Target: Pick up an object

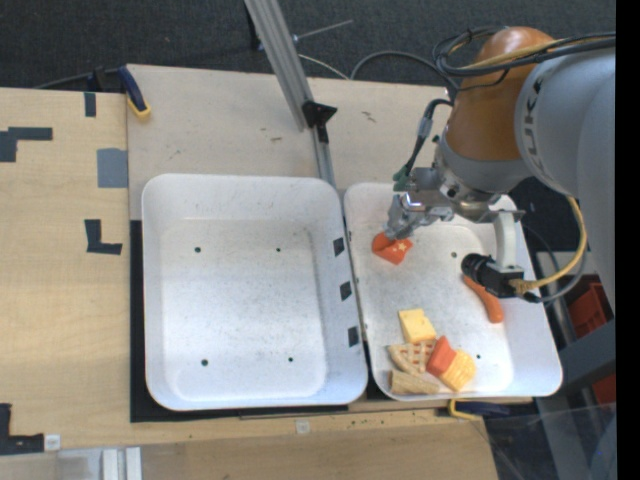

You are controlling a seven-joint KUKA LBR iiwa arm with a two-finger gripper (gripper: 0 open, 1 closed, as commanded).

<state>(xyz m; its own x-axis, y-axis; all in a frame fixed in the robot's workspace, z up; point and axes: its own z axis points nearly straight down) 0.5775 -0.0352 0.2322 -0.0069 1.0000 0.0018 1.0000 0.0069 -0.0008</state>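
Closing on the red block is the step in hand: it lies in the right bin, touching or just under the fingers; whether they are spread or pinching it I cannot tell. A good grasp, I judge, centres the block between them and lifts straight up. Well below the fingers lie a yellow block and a waffle; a carrot lies off to their right.

In the right bin, a wedge-shaped block lies at ten o'clock, a carrot-like piece at three, and a cluster of blocks at six, beside the left bin.
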